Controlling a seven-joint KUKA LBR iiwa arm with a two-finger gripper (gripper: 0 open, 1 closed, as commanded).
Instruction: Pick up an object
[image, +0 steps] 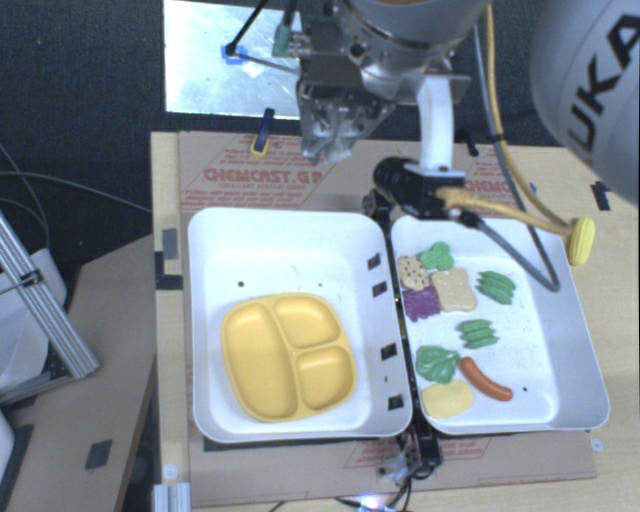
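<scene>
Two shallow white bins sit side by side on the bench, the left bin holding a yellow divided tray toward its near side. The right bin carries the toy food. Nearest lies a pale yellow piece, with an orange-red sausage just right of it and a green leafy piece just beyond. Farther in, a small green pod cluster lies mid-bin. Beyond that come a purple grape bunch, a tan bread slice and a green bean bundle. Farthest are a speckled cookie and a green broccoli piece. The gripper hangs past the far rim of the left bin, above the cardboard; whether it is released or clenched cannot be told, and nothing shows between its tips.
</scene>
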